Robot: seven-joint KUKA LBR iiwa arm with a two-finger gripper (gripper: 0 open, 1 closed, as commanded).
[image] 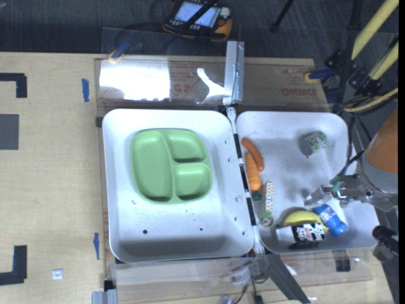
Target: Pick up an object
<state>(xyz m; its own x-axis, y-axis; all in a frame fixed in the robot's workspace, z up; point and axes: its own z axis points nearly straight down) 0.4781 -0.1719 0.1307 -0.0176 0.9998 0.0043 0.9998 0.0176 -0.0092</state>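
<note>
The right bin [288, 122] holds several objects. An orange carrot [253, 163] lies along its left wall. A grey-green can [313, 142] rests near the back right. At the front lie a yellow banana [300, 218], a black-and-white carton [308, 232] and a blue bottle [332, 220], packed close together. A white dotted strip [269, 198] lies left of them. My gripper [324, 194] hangs low over the right bin, just above the blue bottle and the banana. The arm's orange band [385, 149] is at the right edge.
The left bin [120, 220] holds a green divided plate [171, 164]. A metal divider [234, 75] and a clear sheet stand behind the bins. A handheld controller [197, 16] lies at the far back.
</note>
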